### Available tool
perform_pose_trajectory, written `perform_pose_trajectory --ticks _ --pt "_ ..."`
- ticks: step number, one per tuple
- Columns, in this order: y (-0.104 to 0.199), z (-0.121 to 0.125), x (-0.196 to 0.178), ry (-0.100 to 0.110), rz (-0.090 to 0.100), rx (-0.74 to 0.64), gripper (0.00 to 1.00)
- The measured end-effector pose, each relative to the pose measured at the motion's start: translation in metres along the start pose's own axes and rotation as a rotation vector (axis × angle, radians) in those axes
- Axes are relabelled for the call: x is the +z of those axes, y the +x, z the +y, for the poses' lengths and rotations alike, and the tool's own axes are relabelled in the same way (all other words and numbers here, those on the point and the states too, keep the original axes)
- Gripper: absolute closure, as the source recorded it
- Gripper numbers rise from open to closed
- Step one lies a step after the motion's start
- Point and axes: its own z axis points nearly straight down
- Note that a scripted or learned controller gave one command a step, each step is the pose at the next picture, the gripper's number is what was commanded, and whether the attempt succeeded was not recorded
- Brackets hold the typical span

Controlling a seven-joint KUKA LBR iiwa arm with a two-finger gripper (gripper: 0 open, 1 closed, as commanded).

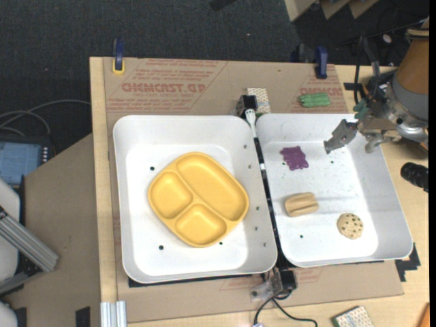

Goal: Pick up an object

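The right bin (381,203) holds three things: a purple bunch of grapes (294,157) near its back left, a tan bun (300,204) in the middle, and a round speckled cookie (350,225) toward the front right. My gripper (355,139) hangs over the back right part of this bin, to the right of the grapes and apart from them. Its fingers (338,136) are spread open with nothing between them.
The left bin (133,203) carries a yellow divided plate (197,197). A green toy (315,101) lies on the brown board behind the right bin, outside it. A black-and-white fixture (250,106) sits at the back where the two bins meet.
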Motion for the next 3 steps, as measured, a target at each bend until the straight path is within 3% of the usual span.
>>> perform_pose_trajectory --ticks 1,2,3 --pt "0.000 0.050 0.088 0.007 0.002 -0.002 0.00" --pt "0.002 0.073 0.189 0.005 0.002 -0.002 0.00" --pt "0.001 0.075 0.172 -0.004 -0.001 0.001 1.00"
